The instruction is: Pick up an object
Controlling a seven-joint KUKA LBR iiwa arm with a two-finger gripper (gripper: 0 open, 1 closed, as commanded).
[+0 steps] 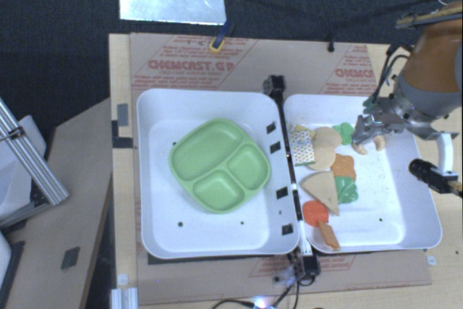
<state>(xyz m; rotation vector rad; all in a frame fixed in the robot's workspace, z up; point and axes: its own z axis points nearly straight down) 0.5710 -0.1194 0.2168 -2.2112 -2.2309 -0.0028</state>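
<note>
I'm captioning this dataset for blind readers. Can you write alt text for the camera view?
A grey robot arm's gripper hovers over the right bin, above scattered toy food pieces. The left bin holds a green divided plate.

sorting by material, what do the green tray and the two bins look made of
Green tray: probably moulded plastic, matte, with soft rounded compartment ridges. Left bin and right bin: likely thin formed plastic, smooth white with a slight sheen and curved rims.

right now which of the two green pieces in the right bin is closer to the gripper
The small green piece at the pile's top edge, just left of the gripper. The other green piece lies lower, below the orange piece.
</note>
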